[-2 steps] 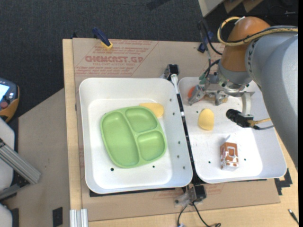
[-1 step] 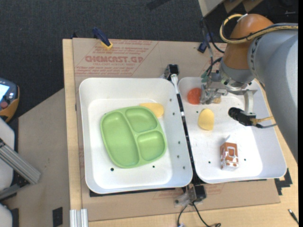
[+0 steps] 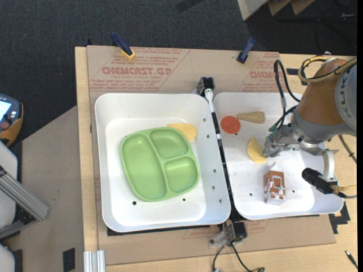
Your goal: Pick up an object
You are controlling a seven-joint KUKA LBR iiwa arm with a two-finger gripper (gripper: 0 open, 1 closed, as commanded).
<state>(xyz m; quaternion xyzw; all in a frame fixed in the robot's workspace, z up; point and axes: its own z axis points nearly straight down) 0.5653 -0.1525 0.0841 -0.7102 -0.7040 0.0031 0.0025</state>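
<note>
The desk (image 3: 142,64) is a flat brown board with red printed lettering along its far edge. Two blue clamps grip that far edge: one (image 3: 122,45) near the far left corner, one (image 3: 246,50) right of centre. Two shallow white bins rest directly on the desk, side by side and touching along their inner walls. The left bin (image 3: 108,152) covers the left and centre of the desk. The right bin (image 3: 241,200) covers the right side, reaching close to the right edge. A black bracket (image 3: 205,85) sits at the far end of the seam between the bins; another (image 3: 235,229) sits at the near end.
</note>
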